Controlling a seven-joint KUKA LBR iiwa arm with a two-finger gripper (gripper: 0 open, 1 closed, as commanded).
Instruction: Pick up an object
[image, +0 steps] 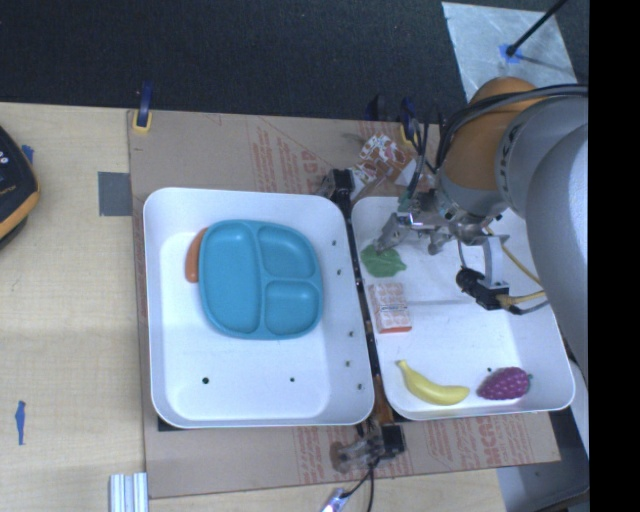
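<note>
Gripper (395, 232) sits over green object (383, 262) in right bin (545, 330); grip state cannot be told. Carton (390, 306) just below. Banana (432, 385), grapes (504, 383) well apart.

Green object (383, 261), banana (432, 385), purple grapes (504, 383) and a small box (390, 305) lie in the right bin (540, 330).

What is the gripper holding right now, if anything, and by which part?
It cannot be told. The gripper sits low at the right bin's far left corner, just above the crumpled green leafy object, but no object shows between its fingers.
</note>
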